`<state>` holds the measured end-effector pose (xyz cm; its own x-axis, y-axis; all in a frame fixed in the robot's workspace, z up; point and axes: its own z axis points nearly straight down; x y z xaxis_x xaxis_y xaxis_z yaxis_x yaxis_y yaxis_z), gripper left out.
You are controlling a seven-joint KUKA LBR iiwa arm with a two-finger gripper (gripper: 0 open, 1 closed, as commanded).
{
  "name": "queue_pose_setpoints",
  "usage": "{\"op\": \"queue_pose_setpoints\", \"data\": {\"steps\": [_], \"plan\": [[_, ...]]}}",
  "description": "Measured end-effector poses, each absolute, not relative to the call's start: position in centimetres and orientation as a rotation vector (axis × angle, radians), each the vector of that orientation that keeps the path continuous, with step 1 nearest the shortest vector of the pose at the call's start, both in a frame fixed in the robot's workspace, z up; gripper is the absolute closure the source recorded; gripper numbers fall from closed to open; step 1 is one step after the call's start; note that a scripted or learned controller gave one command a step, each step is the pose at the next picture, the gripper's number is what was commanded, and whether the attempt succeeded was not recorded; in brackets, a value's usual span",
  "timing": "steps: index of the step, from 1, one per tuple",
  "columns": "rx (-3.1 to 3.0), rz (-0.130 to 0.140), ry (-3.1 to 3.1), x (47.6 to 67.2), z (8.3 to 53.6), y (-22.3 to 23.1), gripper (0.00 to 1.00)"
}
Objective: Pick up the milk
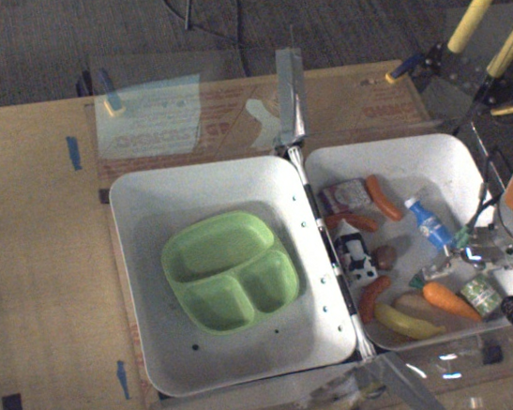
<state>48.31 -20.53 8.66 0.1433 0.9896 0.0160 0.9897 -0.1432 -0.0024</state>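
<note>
While milk [355,258] is seen at right bin's [462,150] left wall — cow-patterned carton, long axis approx. along wall — gripper [449,262] is placed well to its right (finger state can't be told); leftward reach judged needed.

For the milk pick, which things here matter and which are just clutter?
Belongs to the job:
milk carton, by the right bin's left wall
hand, over the right bin

Just lying about:
green tray, in the left bin
blue bottle
carrot
banana
sausage
</note>
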Motion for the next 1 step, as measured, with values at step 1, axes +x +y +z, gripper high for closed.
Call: {"op": "queue_pose_setpoints", "data": {"steps": [1], "plan": [[-2.38,-0.012,-2.051,48.36,9.66,-21.0,1.0]]}}
